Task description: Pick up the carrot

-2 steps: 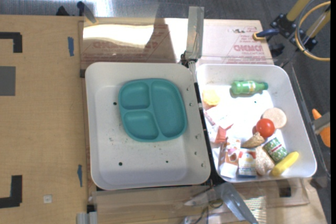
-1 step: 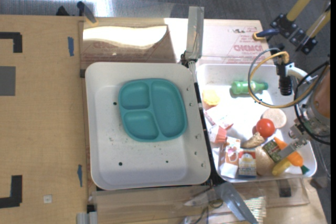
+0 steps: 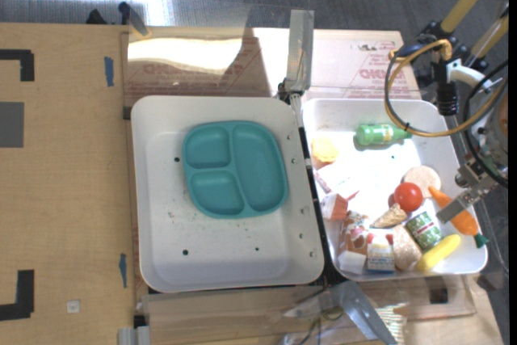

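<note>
The tool (image 3: 462, 204) reaches into the right bin (image 3: 339, 111) at its right edge, directly over the carrot (image 3: 457, 216); whether it is apart or together cannot be told; the carrot lies right of the tomato (image 3: 409, 195), above the banana (image 3: 439, 252).

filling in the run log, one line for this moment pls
gripper over right bin's right edge | carrot under it | grasp unclear | teal plate in left bin
</note>
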Available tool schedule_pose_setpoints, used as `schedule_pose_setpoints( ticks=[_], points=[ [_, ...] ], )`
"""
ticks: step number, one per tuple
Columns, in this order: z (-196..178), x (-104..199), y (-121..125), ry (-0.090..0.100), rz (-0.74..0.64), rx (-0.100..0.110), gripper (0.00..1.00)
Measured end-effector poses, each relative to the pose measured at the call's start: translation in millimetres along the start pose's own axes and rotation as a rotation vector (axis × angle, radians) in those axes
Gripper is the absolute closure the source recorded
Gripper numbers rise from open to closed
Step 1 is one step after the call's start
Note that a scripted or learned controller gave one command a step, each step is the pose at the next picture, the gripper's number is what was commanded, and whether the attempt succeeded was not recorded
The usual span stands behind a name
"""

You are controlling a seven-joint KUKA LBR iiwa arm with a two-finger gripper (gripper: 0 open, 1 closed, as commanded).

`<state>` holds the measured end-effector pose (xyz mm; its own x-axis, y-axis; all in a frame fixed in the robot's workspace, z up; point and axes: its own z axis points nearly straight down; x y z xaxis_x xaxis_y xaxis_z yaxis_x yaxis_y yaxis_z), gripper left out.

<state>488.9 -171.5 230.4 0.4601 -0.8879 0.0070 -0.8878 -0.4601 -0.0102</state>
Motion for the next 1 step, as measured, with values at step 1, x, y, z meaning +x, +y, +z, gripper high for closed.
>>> schedule_pose_setpoints(
  ticks=[1],
  points=[
    [-48.9, 32.5, -25.7, -0.006, -0.079, -0.004, 1.00]
  ],
)
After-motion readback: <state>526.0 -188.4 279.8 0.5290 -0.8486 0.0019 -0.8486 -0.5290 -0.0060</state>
